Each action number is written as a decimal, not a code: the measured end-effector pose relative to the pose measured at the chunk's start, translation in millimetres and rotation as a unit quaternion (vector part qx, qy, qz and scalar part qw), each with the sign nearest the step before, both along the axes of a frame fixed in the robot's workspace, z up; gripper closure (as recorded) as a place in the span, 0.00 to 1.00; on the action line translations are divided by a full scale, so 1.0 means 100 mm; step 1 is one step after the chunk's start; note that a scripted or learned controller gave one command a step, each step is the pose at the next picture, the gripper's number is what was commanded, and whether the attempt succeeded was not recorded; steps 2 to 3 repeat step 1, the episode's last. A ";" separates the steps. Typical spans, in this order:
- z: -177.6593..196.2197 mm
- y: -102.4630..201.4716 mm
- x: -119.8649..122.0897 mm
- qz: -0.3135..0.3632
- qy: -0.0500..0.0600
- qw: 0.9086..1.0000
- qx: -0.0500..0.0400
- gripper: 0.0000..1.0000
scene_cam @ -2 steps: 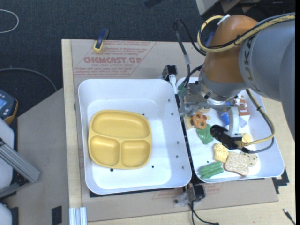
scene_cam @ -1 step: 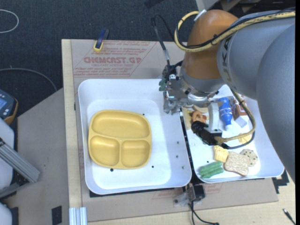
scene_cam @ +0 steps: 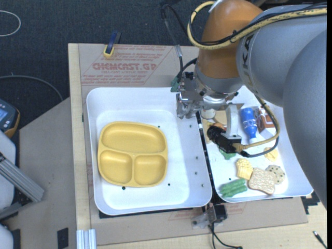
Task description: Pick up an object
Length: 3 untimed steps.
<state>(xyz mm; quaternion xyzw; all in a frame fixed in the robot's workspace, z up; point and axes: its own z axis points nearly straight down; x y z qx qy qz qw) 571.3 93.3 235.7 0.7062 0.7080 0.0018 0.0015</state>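
My gripper (scene_cam: 187, 108) hangs low over the divide between the two white bins, at the upper inner corner of the left bin (scene_cam: 96, 108). A yellow three-compartment plate (scene_cam: 132, 153) lies in that bin, to the lower left of the gripper. The right bin (scene_cam: 298, 191) holds small toy foods: a blue bottle (scene_cam: 249, 122), a yellow corn piece (scene_cam: 243, 167), a tan cracker (scene_cam: 262, 181), a spotted cookie (scene_cam: 276, 174) and a green pod (scene_cam: 233, 187). The arm's orange band and grey body cover the upper part of the right bin. I see nothing held in the gripper.
A black cable loop (scene_cam: 223, 138) droops from the wrist over the right bin's left side. A cardboard sheet (scene_cam: 124, 64) lies behind the bins with a small blue and yellow clip (scene_cam: 110, 44) on its edge. Metal framing (scene_cam: 21, 183) stands at the far left.
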 end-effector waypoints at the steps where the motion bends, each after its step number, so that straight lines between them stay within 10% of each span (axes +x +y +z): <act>1: -0.18 0.05 0.00 -0.001 0.005 1.000 0.000 1.00; 3: -0.18 0.05 0.00 -0.001 0.005 1.000 0.000 1.00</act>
